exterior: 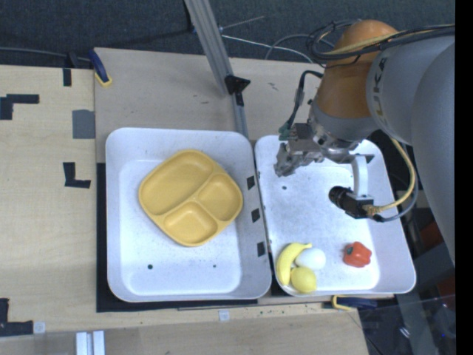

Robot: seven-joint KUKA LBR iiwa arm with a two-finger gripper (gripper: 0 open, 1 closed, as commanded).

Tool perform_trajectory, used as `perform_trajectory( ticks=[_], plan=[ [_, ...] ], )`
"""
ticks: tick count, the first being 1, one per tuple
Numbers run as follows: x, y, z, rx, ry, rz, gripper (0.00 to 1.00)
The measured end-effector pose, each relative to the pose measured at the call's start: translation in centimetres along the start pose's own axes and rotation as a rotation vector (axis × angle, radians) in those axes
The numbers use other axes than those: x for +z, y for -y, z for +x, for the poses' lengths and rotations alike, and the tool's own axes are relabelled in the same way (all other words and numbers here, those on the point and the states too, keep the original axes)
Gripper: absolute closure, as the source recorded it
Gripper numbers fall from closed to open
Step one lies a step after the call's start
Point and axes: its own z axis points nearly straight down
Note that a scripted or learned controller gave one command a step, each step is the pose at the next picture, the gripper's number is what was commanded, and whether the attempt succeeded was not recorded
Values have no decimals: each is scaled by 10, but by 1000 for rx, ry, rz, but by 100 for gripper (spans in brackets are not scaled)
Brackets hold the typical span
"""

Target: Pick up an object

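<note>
Objects for picking lie together at the near end of the right-hand shallow white bin (392, 272): a curved yellow plastic banana (289, 258), a small white egg-shaped piece (312, 259) touching it, a round yellow lemon-like fruit (303, 279) just below them, and a small red pepper-like toy (357, 254) set apart to the right. The two-finger gripper (285, 166) hangs over the far left part of that same bin, so the cluster lies toward the camera from it, well apart. Whether its jaws are apart or together I cannot tell. The banana's long axis runs roughly along the bin's left wall. The bin floor between gripper and fruit is bare. The left-hand white bin (122, 220) holds a yellow three-compartment plastic plate (191, 197), beyond a dividing rim.
</note>
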Motion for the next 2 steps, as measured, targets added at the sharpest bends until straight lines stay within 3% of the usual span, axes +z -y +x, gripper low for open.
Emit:
perform_trajectory(
  ticks=[1,2],
  plan=[
    [8,-19,57,-2,0,0,100],
    [-8,-37,111,-2,-1,-2,100]
  ],
)
